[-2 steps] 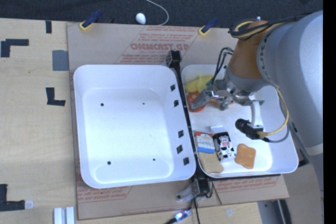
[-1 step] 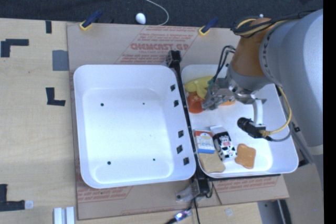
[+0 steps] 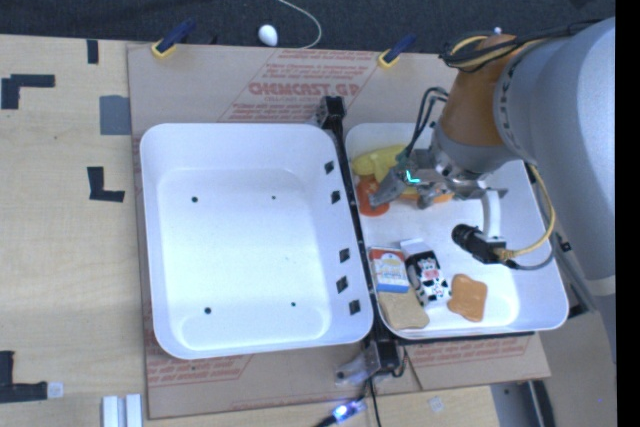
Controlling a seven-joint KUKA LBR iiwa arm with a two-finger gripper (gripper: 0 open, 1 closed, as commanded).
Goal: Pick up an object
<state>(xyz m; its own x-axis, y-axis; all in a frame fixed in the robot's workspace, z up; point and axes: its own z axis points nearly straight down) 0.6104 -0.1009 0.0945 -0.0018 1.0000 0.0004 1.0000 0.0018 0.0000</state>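
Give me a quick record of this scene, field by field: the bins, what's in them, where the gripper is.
left bin: white, shallow, a few dark dots on its floor
right bin: white, holds the small things
items at far end: yellow thing, orange thing
items at near end: small carton, black and white toy, tan pieces
arm: reaches in from the right over the right bin
gripper: low by the yellow and orange things
grasp: cannot tell

The arm (image 3: 560, 115) hides the right bin's (image 3: 540, 310) far corner and part of the yellow object (image 3: 378, 161).
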